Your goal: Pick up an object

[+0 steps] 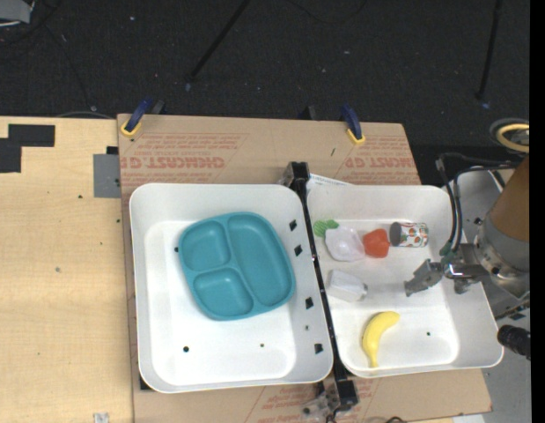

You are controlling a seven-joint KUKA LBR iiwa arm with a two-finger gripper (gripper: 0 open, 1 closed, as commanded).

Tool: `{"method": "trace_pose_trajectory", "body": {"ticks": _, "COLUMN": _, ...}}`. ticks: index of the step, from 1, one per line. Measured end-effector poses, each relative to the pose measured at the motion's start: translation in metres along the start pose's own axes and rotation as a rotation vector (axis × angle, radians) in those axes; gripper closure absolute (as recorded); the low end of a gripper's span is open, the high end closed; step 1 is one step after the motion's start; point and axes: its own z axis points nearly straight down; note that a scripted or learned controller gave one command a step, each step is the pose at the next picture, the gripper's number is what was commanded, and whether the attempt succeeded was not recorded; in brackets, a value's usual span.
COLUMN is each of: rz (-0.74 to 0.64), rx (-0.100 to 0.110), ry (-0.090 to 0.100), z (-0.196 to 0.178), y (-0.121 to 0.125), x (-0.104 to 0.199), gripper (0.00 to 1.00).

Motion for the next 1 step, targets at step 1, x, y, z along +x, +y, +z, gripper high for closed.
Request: {"method": "trace_pose_trajectory", "body": {"ticks": 1, "rz": 0.028, "rx": 0.0, "ry": 0.0, "z": 0.0043, "y": 0.0042, "x": -0.007, "gripper": 0.0}}
